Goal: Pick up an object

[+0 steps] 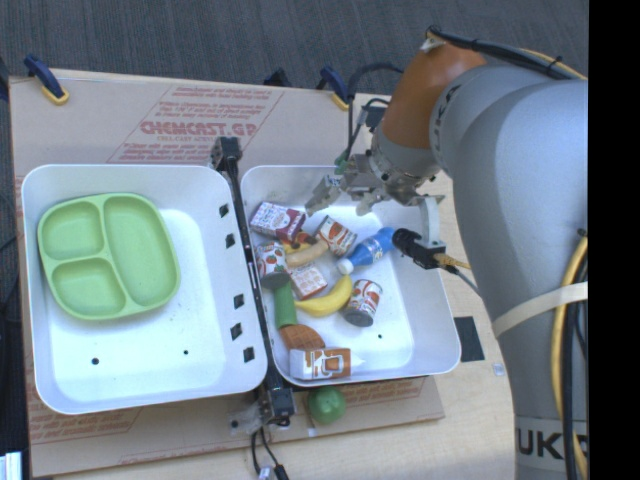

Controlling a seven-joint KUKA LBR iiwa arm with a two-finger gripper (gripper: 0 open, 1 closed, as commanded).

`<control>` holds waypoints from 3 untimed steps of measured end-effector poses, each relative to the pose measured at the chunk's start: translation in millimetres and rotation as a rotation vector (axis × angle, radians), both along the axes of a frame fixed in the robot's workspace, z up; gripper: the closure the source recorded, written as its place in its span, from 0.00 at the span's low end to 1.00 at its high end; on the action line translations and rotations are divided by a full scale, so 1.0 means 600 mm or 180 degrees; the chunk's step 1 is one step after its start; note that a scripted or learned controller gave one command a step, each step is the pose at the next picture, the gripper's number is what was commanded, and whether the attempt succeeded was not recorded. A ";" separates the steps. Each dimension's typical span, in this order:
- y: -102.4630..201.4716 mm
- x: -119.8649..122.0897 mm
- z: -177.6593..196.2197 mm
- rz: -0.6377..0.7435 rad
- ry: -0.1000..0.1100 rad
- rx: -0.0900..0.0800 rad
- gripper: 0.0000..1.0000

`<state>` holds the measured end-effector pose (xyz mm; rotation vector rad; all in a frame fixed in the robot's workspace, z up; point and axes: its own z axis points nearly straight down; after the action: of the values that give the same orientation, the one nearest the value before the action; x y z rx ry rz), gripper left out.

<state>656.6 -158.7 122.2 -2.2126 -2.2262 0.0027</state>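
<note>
My gripper (345, 196) hangs over the far end of the right bin (425, 313), its fingers spread open with nothing between them. Just below it lie a red and white carton (278, 219), a small can (336, 234) and a blue bottle (372, 248). Further toward the front are a banana (326, 299), a second can (362, 303), a green cucumber-like piece (285, 307), a brown bread piece (301, 336) and an orange carton (326, 364). Small packets (308, 281) sit in the pile's middle.
The left bin (200, 348) holds a green divided plate (108, 256). A black hinge strip (245, 268) runs between the bins. A green round object (326, 405) lies outside the right bin's front rim. The grey arm (520, 198) covers the right side.
</note>
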 end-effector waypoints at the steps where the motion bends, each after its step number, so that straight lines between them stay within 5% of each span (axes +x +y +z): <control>1: 0.001 0.001 0.017 0.0015 0.0005 0.0001 1.00; 2: 0.115 -0.002 0.155 0.0001 -0.0011 0.0003 1.00; 3: 0.116 0.000 0.244 -0.0001 -0.0011 -0.0003 1.00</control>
<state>656.8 -89.2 268.4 -2.2150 -2.2282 -0.0001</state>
